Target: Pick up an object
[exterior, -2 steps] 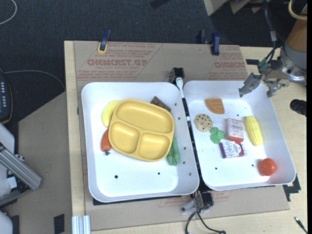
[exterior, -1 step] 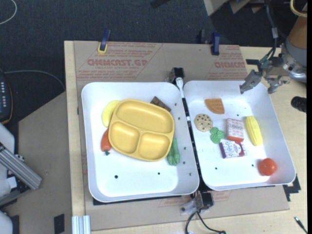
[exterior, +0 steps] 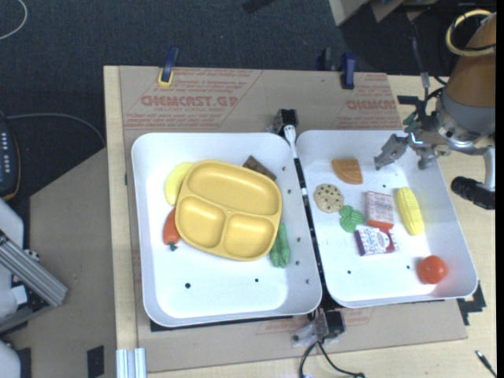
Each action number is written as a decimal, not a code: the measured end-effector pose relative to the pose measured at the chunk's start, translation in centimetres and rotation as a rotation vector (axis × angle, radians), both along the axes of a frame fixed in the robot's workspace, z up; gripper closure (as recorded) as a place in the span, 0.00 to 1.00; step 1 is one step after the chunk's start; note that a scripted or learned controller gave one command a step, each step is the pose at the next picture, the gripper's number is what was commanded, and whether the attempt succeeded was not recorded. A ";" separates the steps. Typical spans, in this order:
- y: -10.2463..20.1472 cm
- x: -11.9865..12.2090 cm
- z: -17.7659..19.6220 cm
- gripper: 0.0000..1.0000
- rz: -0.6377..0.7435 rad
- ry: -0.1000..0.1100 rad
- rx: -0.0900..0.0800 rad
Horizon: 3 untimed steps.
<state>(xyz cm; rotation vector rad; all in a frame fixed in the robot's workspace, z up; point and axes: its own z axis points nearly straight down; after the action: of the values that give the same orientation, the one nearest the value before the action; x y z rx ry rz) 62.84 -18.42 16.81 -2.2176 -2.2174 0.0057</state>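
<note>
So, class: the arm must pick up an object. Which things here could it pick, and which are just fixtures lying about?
Could be picked, right bin: cookie, corn cob, tomato, orange wedge, two small packets. The hand hovers above this bin's far side.

Just lying about: yellow divided tray in the left bin, two clamps, cardboard sheet.

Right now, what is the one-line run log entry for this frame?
phase: approach | end effector: open, holding nothing, over right bin far side | nearest: orange slice, corn | left bin: yellow tray
</note>
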 end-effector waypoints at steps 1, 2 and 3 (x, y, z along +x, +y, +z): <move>1.1 -0.3 -5.3 0.00 0.001 0.000 0.001; 1.2 -0.3 -8.5 0.00 0.001 -0.002 0.000; 1.2 -0.2 -7.2 1.00 0.001 -0.008 -0.002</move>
<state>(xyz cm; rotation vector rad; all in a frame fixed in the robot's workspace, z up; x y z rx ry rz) 62.65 -17.26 9.59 -2.2211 -2.2237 -0.0009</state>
